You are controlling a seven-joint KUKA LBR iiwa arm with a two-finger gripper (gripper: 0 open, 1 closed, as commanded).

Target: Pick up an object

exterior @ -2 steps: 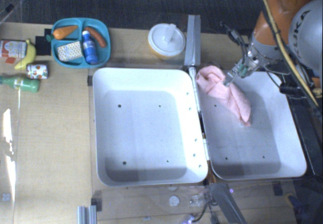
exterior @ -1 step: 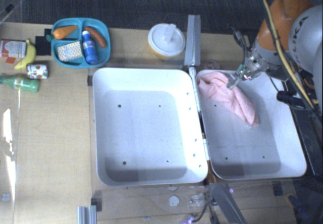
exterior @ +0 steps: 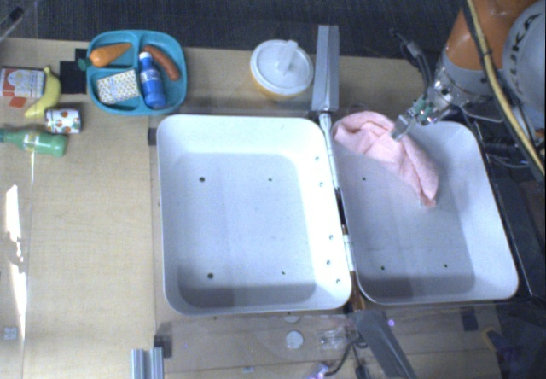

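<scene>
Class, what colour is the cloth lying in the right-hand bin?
Pink. The cloth shows best in the camera view, lying at the bin's far left corner.

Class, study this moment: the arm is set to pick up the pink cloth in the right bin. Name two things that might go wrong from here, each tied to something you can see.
1. The gripper meets the pink cloth near its upper edge, so it may pinch only a thin fold and slip off.
2. The cloth lies against the right bin's upper-left rim, so it may snag or drag there when lifted.

Single fixed camera, mounted above the pale wooden worktop [exterior: 77,241], looks down at a slant, taking in both shallow white plastic bins [exterior: 247,215] at moderate range.
</scene>
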